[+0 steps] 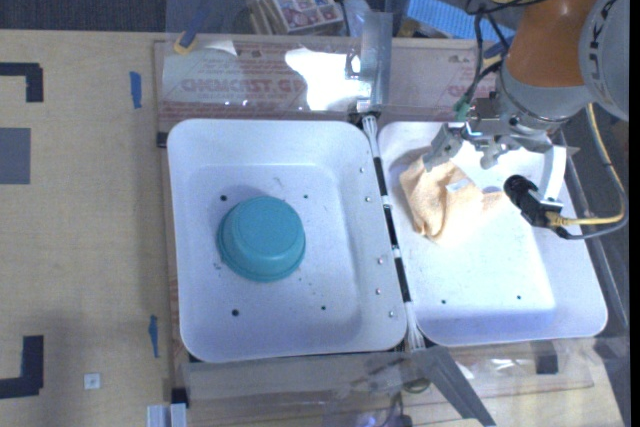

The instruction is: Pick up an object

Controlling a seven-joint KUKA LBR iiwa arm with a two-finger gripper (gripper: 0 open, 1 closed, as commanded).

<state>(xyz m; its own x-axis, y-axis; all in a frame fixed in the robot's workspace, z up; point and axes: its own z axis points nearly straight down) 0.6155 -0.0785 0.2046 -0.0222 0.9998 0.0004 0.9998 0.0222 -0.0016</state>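
A teal bowl (262, 237) lies upside down in the middle of the left bin (195, 160). A crumpled yellow cloth (440, 197) lies in the upper left part of the right bin (520, 310). My gripper (468, 148) hangs over the right bin's far side, just above the cloth's upper right edge. Its two fingers (441, 148) stand spread apart, and nothing sits between them.
A clear plastic panel (265, 80) stands along the far side of the bins. Boxes and clutter lie on the floor beyond it. A black cable plug (525, 195) hangs by the wrist over the right bin. The bench's wooden top extends to the left.
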